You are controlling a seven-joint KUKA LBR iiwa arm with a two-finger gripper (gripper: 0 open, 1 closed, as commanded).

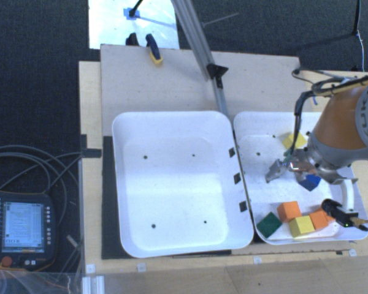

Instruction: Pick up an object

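Observation:
My gripper [288, 171] hangs low over the middle of the right bin [251, 124], under the grey and orange arm. A blue block [311, 182] lies right beside it, partly covered by the wrist; whether it is gripped is hidden. A yellow block [294, 141] rests just behind the gripper. Along the bin's front wall sit a green block [269, 224], an orange block [288, 210], a second yellow block [301, 226] and another orange block [319, 218].
The left bin [119, 133] stands beside the right one, joined by dark clips [237, 178]. A slanted metal pole [196, 35] crosses behind the bins. A teach pendant [21, 228] with cables lies at the far left.

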